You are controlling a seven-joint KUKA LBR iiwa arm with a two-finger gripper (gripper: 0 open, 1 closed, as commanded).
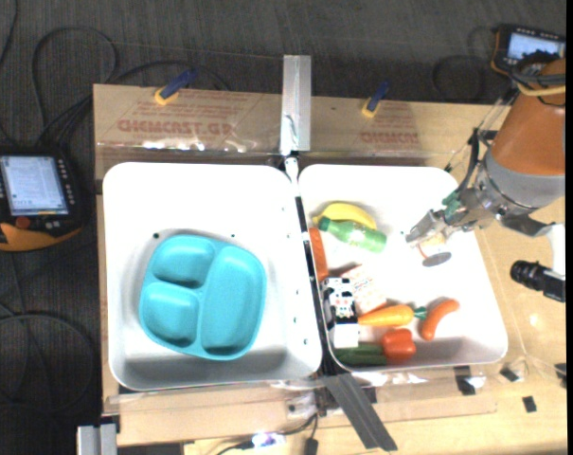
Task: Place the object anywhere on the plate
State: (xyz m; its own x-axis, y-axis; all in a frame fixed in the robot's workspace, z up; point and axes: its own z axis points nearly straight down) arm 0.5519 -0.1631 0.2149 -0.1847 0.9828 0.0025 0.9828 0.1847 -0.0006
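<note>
On the left, we see the blue plate (203, 295) lying in the left bin (125, 254). Across the divider, the right bin (475, 282) holds toy food (381, 325) along its near side. Above its far right, our claw (426, 232) hovers released, gripping nothing.

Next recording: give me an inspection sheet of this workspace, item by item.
Surface: bench bearing two white bins, left bin and right bin, side by side.
Job's things: blue plate with compartments in the left bin, nothing on it.
Clutter: right bin holds a banana, green bottle, carrot, orange sausage shape, tomato and a small box.
Grippers: gripper over the right bin's upper right; nothing seen between its fingers.
Cables: black cables on the floor, left.
Surroundings: teach pendant on dark carpet, left.
</note>
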